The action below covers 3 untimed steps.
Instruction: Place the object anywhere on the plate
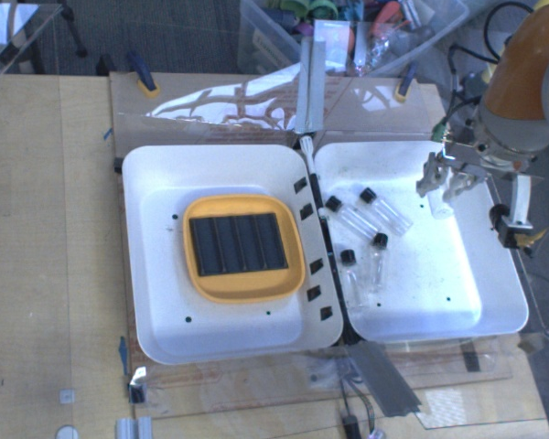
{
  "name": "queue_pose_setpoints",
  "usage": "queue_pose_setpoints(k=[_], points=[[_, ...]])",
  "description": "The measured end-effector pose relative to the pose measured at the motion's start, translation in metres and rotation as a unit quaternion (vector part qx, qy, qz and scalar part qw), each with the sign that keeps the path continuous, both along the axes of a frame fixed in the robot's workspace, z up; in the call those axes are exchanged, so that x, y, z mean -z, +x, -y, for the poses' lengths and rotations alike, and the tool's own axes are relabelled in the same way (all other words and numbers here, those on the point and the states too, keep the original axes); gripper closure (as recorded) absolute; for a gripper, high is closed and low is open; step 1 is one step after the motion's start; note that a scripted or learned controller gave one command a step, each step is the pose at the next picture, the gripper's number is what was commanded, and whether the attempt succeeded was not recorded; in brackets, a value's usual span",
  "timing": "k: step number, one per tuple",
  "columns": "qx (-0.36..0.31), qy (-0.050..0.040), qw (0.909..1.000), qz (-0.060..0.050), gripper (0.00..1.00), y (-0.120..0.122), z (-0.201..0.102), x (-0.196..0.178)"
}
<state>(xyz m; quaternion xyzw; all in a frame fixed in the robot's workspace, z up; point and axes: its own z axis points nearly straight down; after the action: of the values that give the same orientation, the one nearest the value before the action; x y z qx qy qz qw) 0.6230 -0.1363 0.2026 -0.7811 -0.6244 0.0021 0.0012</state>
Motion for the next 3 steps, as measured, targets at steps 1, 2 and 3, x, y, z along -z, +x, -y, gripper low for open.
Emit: queue_pose_setpoints(k=[1, 2, 3], points=[[-0.103, 0.0017, 0.9947, -0.001, 1.00, -0.037, -0.049, 0.021], [-0.137, 0.0006, 0.9906, 0.002, 1.00, -0.020, -0.099, 0.017], [-0.179, 0.0016, 0.9839, 0.000, 1.00, -0.023, -0.131, 0.020]])
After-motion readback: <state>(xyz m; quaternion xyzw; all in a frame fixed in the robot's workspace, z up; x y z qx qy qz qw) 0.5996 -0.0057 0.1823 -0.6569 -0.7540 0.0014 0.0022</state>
